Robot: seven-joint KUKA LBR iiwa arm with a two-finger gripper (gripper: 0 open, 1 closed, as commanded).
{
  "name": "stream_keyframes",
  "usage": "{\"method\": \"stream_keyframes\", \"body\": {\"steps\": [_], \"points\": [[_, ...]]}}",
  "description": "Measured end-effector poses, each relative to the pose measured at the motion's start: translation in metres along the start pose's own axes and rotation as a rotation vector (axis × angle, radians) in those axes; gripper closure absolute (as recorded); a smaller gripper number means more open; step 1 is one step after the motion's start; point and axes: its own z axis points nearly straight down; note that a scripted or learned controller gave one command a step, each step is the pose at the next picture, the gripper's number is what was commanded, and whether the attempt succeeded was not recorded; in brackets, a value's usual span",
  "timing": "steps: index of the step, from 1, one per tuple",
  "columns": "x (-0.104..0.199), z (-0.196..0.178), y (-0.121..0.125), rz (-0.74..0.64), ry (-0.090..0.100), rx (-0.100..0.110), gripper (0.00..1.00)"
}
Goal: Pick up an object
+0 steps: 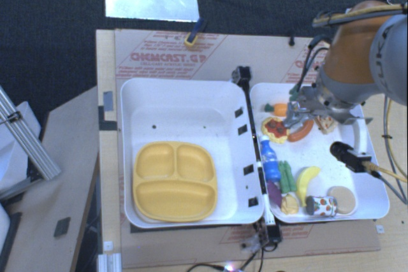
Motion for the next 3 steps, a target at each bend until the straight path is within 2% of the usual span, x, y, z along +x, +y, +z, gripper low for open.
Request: {"method": "stream_keyframes", "body": {"steps": [1,2,3], "points": [[-0.003,0.0,-0.001,0.005,-0.001,0.0,1.0],[-0.007,-0.017,-0.009,0.006,-0.001,-0.001,1.0],[-0.012,-0.013,0.0,0.007,-0.002,-0.001,1.0]]}}
